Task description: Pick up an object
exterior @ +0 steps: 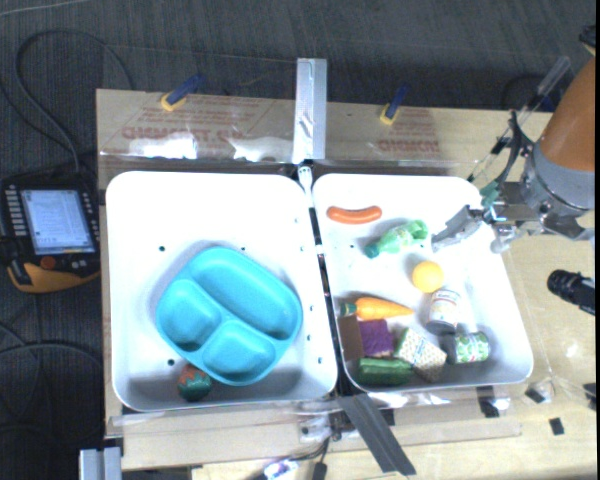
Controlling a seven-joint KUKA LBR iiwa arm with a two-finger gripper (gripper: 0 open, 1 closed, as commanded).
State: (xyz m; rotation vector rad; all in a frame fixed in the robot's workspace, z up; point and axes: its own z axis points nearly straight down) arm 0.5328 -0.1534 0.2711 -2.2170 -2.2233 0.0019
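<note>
Overhead view of the bench, as I see it from the remote station. The gripper [477, 234] hangs over the upper right corner of the right bin [510, 313]; I cannot tell whether the claw is spread or pressed together, and nothing shows pinched in it.

The candidate objects lie in the right bin. The green toy [398, 236] is just left of the claw, the yellow ball [427, 274] below it and the orange sausage [353, 214] further left. Toward the front wall the carrot [380, 309], small jar [442, 308], purple block [377, 338], cucumber [383, 370] and patterned packet [420, 350] crowd together, several touching.

The left bin [130, 208] holds a blue divided tray [230, 313] and a small red-and-green toy [192, 381].
</note>
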